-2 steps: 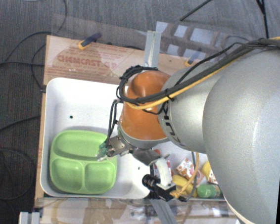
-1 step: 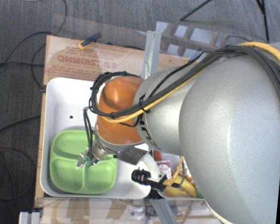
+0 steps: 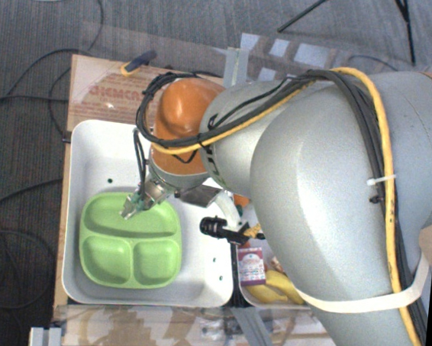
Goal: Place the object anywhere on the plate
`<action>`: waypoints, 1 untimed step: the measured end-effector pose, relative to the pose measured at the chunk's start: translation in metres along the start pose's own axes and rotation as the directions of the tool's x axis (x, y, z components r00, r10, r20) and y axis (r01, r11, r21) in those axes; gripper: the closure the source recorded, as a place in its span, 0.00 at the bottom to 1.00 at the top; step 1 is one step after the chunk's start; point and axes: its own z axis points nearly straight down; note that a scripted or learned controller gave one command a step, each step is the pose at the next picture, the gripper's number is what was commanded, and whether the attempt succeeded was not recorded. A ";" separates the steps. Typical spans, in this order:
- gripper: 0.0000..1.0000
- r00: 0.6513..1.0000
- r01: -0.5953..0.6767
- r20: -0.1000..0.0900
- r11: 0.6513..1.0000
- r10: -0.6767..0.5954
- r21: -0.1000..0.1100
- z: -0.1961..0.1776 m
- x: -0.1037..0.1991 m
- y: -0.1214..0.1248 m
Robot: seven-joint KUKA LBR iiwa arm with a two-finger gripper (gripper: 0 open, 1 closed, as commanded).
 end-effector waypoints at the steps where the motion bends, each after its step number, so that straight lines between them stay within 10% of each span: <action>1: 1.00 0.998 0.063 0.004 0.998 -0.063 0.007 -0.042 0.067 -0.049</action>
